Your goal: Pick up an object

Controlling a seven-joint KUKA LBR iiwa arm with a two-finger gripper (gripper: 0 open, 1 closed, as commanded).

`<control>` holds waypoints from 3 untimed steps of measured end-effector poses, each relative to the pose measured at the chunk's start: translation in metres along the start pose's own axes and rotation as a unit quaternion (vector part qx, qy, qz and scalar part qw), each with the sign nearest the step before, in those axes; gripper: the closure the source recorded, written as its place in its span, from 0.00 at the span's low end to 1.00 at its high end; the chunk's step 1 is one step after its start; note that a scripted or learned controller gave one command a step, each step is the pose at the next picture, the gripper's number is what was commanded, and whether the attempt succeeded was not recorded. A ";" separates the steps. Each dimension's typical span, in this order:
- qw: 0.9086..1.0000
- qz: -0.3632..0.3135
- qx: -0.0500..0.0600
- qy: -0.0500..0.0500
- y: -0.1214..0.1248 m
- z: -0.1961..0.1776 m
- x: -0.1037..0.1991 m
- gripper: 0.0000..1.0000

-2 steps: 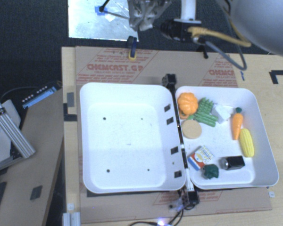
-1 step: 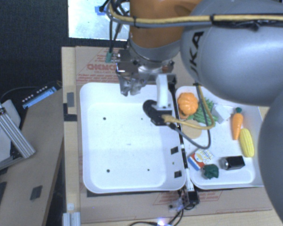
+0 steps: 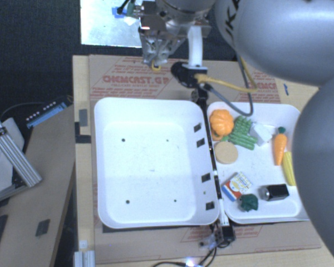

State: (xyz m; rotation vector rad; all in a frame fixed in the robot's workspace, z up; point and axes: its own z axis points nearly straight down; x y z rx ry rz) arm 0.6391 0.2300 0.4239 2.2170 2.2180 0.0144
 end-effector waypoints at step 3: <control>1.000 0.000 0.012 -0.003 -0.064 0.197 0.003 1.00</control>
